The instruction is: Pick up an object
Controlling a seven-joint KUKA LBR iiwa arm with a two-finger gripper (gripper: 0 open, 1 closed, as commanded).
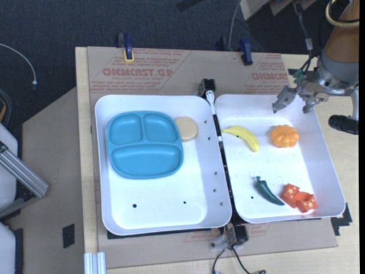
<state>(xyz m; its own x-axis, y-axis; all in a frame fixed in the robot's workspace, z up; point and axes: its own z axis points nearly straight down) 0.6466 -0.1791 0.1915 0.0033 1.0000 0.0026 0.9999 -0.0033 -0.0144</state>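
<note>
My gripper (295, 104) hangs open over the far edge of the right bin (319, 170), its two fingers spread with nothing between them. An orange pumpkin-like toy (284, 136) lies just below it in the bin. A yellow banana (243, 137) rests to the left of that. Near the bin's front lie a dark green pepper (268, 191) and a red piece (299, 198).
The left bin (165, 207) holds a blue divided plate (145, 144) and a round beige cookie (186, 128) beside it. Blue clamps (245, 51) grip the bench's far edge. The grey and orange arm (342, 44) enters from the upper right.
</note>
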